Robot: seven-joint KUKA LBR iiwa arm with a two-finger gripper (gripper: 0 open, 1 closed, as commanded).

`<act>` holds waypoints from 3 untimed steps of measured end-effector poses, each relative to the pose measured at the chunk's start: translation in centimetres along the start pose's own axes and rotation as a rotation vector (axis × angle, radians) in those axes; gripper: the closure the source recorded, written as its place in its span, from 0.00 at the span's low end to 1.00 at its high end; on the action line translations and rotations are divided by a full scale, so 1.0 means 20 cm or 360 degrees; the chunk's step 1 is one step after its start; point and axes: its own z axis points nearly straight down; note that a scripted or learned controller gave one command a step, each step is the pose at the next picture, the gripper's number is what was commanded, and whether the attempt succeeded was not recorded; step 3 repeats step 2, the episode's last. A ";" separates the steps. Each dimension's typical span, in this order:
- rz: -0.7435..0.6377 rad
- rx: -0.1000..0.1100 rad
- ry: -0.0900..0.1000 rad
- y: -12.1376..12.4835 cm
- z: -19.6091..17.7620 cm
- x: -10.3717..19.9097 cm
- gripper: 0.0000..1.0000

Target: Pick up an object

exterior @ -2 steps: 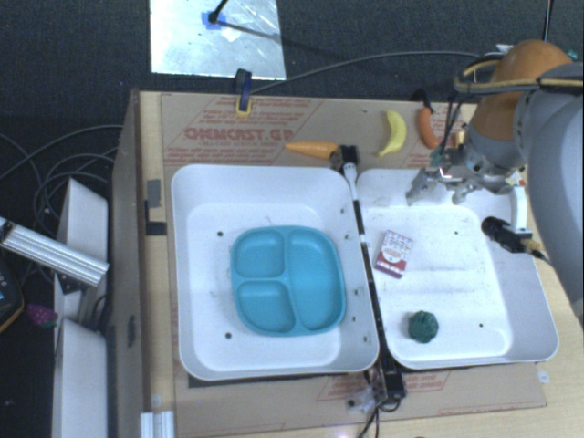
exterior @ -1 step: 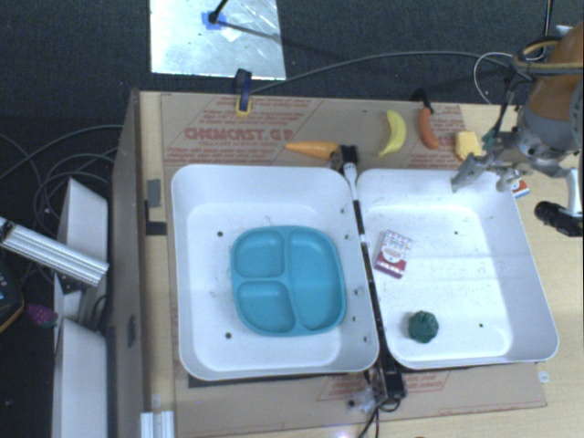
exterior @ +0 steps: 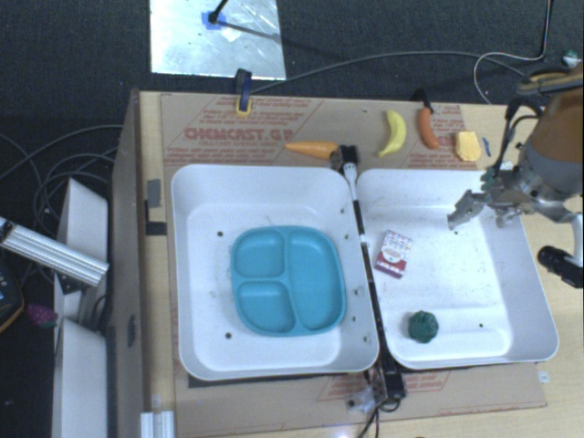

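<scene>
Left bin [exterior: 196, 199] carries a blue divided plate [exterior: 287, 278], sitting flat near the middle, nothing on it. On the cardboard strip behind the bins: a carrot [exterior: 312, 150], a banana [exterior: 394, 133], a sausage-like thing [exterior: 427, 128] and a yellow block [exterior: 467, 146], all outside the bins and well apart from the arm's reach line. Right bin [exterior: 520, 281] has the two pick candidates: a small red-and-white carton [exterior: 393, 253] lying flat near the divider, and a dark green lump [exterior: 422, 326] near the front wall, apart from each other. Gripper [exterior: 470, 208] sits over the back-right part of that bin, angled toward the left, nothing between its fingers. Jaw state: cannot tell, the tips are small and blur into the white floor. Step in hand, my read: approach, no grasp yet. Next move calls for travelling left and forward to get over one of the two items, then descending. The carton is closer but flat, so fingers would need to straddle its narrow sides right at the floor; the green lump stands taller and looks the easier grab. Hard to make out: what the green lump is, the carton's print, and how high the gripper is above the bin floor. Arm is cut off at the right edge.
</scene>
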 end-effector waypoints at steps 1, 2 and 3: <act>-0.0001 0.0006 0.0004 -0.30 0.30 0.33 0.00; 0.0003 0.0004 0.0003 -0.47 0.41 0.38 0.00; 0.0003 0.0004 0.0003 -0.47 0.41 0.38 0.00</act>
